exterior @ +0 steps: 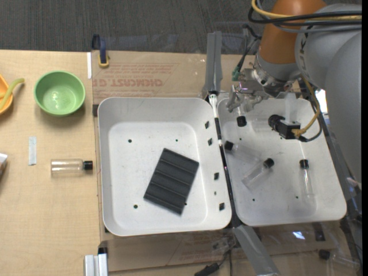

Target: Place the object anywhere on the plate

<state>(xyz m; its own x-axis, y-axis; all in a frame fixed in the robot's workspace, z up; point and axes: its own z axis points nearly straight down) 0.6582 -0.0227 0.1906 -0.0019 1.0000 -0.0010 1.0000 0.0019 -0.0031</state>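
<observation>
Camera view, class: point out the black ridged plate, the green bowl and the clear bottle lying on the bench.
black ridged plate (171, 180), camera view, centre ridge.
green bowl (60, 93), camera view, inner floor.
clear bottle (68, 165), camera view, mid-body.

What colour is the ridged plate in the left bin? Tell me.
Dark grey to black, plain in the camera view: the ridged plate.

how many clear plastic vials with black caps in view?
3: one clear plastic vial on the wooden bench left of the bins; two in the right white bin, mid-floor and right side. Arm may hide more.

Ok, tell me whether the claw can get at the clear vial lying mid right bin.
Probably yes. The clear vial lies alone on the right bin's floor, nothing on top of it, and the claw hovers over the same bin's far edge.
</observation>
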